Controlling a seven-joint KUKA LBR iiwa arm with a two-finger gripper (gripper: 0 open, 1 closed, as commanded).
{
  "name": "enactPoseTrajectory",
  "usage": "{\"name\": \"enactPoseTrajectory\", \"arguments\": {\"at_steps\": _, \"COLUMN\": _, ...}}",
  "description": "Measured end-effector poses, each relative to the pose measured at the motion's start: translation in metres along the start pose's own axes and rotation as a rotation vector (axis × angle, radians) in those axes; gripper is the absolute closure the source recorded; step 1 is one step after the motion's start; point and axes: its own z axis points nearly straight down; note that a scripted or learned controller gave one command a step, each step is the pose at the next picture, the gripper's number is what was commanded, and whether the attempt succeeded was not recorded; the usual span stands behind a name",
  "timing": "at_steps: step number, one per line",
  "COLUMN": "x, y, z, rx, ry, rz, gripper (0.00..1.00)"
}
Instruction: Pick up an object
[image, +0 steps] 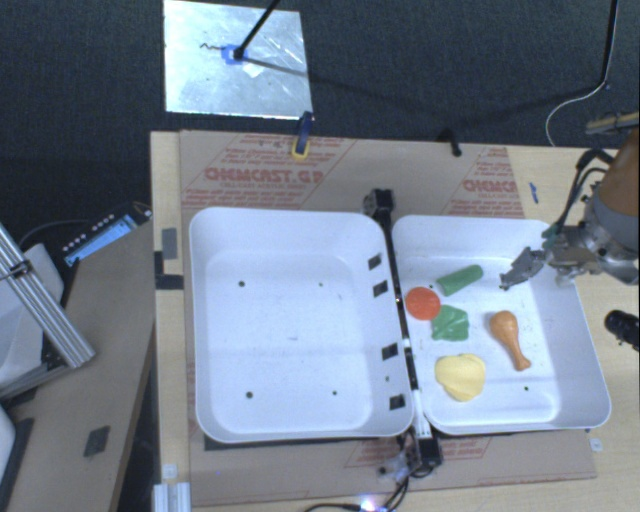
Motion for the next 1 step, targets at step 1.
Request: {"name": "enactPoseTrajectory", "arguments": {"at_steps": 1, "x": 0.0466, "y": -0.0206, "z": 0.0945, "rx": 0.007, "ry": 0.004, "rz": -0.004, "gripper": 0.00}}
